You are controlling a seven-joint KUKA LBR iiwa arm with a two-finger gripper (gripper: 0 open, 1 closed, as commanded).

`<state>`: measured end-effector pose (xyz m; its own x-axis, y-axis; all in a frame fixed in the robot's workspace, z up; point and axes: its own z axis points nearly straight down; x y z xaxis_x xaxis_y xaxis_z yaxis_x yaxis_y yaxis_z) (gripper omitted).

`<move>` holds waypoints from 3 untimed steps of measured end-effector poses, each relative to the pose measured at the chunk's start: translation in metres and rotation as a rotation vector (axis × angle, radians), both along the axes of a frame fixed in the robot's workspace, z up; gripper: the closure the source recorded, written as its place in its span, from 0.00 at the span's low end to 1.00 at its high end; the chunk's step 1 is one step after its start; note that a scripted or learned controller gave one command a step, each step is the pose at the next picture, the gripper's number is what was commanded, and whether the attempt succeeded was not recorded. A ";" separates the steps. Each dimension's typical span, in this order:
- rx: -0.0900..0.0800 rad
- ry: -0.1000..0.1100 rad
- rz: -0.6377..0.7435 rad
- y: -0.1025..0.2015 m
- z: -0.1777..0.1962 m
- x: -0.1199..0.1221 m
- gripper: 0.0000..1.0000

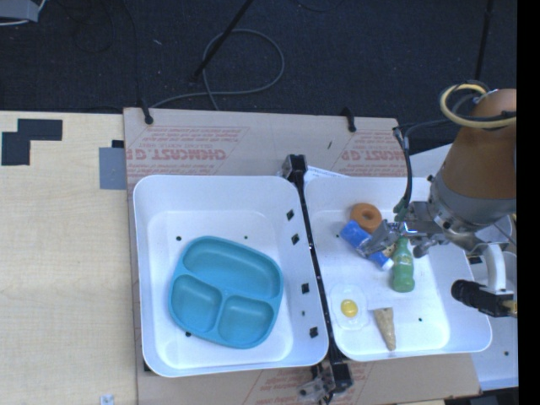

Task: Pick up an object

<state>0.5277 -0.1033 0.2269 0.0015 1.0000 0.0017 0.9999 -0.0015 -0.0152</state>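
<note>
The right bin (443, 323) holds several small objects. A brown doughnut (366, 216) lies near its far side, with a blue packet (356, 236) just in front of it. A green bottle (402, 272) lies in the middle. A fried-egg toy (348, 308) and a tan cone (386, 327) lie near the front. My gripper (394, 240) hangs low over the bin, between the blue packet and the top of the green bottle, and touches or nearly touches both. The arm's wrist covers its upper part.
A blue three-compartment plate (226, 291) lies in the left bin (152, 226). A black divider (305, 251) runs between the two bins. The grey and orange arm (481, 163) stands over the right bin's far right corner. Cables lie on the dark floor behind the bench.
</note>
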 end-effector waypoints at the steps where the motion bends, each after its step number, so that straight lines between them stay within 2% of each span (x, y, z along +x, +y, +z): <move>1: -0.001 -0.011 0.002 0.000 0.007 0.002 0.00; 3: 0.001 -0.008 0.002 -0.001 -0.116 -0.009 0.00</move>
